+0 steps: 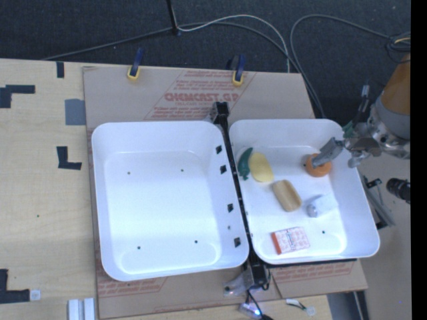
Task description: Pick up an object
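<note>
Gripper point(328, 153) reaching in over the right bin point(353, 245) from the far-right rim, grey finger point(327, 152) slanting down toward an orange round object point(318, 168); whether spread or pressed together cannot be told at this angle. Orange object directly beneath and touching or nearly touching the fingertip, likely the target, sitting on the bin floor and not visibly pinched. Just beyond it, toward the bins' divider, a yellow lemon-like piece point(261, 167) with a green piece point(244, 162) against it. Nearer the camera from the gripper, a tan bread-like block point(287, 195), a small grey-blue object point(315, 207), then a red-and-white packet point(290, 240) well apart. Left bin point(107, 179) far across. Judged as the approach or descent step, grasp not yet confirmed. Next move calls for straddling the orange object, closing squarely, then lifting straight up without nudging it against the wall.
</note>
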`<state>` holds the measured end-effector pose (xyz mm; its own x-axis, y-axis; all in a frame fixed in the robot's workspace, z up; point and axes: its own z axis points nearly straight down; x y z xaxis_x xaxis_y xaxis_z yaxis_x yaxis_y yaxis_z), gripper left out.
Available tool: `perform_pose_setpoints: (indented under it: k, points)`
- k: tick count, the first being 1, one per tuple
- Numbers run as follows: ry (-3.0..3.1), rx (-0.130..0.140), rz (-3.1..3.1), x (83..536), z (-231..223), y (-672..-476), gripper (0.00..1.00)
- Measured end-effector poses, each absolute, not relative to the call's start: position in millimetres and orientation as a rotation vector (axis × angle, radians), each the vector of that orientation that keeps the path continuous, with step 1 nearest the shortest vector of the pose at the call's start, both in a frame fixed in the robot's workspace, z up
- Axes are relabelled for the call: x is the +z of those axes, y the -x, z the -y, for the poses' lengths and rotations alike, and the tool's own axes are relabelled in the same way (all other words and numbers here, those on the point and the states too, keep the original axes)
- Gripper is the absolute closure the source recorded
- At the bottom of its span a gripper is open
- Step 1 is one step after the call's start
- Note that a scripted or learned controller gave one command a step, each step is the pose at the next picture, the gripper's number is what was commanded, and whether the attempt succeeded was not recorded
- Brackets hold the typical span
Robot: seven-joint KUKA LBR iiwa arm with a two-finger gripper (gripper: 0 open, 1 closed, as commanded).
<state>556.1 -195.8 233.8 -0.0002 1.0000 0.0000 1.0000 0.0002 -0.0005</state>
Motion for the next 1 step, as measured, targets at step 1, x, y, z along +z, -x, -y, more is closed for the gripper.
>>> perform_pose_setpoints:
  k: [1]
  points:
    - [2.213, 0.006, 2.219, 150.9, 142.6, -522.5, 0.00]
